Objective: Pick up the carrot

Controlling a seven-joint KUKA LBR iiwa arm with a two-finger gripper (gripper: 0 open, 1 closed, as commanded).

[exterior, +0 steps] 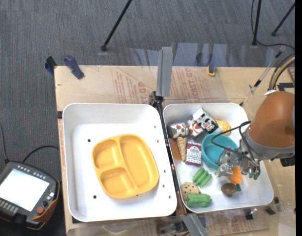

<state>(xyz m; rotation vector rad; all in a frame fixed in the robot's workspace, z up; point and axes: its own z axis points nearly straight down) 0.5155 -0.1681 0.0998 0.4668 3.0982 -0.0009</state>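
one carrot (236, 174) is what i can see, a small orange piece in the right bin (261, 193), near that bin's right side and just right of the teal bowl (216, 150). the hand (238, 167) sits right on top of it, metal fingers (225, 167) on either side of the orange, so i read it as closed around the carrot, though i cannot tell if the carrot is off the bin floor. one brown rounded piece (229, 189) lies just below it. i count two green items, (202, 176) and (198, 199), one cookie (189, 188), one ice cream cone (182, 147), one small red box (193, 153) and two printed cartons (193, 124) toward the far edge. that bin is crowded at its middle; bare floor shows by its right wall and near corner. two bins stand side by side on the tabletop (111, 82); the left bin (77, 117) carries one yellow divided plate (125, 165), with open white floor all round it.
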